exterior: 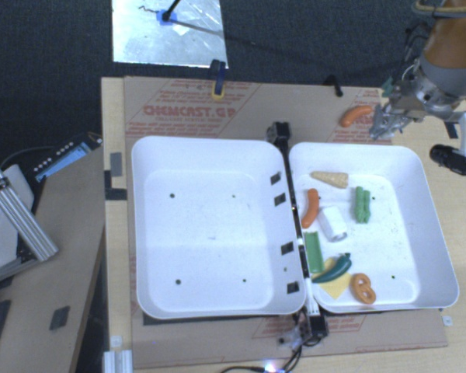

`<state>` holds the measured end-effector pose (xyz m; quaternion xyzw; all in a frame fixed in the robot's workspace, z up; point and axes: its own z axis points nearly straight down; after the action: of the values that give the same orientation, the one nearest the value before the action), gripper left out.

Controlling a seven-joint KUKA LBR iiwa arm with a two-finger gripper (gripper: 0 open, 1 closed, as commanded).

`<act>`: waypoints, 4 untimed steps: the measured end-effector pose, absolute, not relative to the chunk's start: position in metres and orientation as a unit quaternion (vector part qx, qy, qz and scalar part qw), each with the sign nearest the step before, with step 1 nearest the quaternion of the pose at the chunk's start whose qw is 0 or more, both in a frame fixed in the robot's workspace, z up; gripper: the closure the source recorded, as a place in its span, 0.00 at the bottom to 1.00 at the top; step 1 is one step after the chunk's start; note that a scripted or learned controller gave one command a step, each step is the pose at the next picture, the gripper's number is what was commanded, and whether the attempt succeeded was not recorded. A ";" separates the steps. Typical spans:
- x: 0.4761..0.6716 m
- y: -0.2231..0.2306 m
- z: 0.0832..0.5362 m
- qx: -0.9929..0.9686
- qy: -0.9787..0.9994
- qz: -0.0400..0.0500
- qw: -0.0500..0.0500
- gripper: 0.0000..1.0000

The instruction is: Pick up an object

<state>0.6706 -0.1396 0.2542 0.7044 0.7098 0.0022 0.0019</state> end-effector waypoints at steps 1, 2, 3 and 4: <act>0.671 -0.040 0.392 0.702 0.713 0.008 0.006 1.00; 0.669 0.034 0.495 0.702 0.712 0.006 0.004 1.00; 0.668 0.063 0.516 0.704 0.710 0.002 0.001 1.00; 0.668 0.091 0.536 0.705 0.709 0.002 0.001 1.00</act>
<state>0.6683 0.0911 0.5364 0.7048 0.7094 0.0020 0.0011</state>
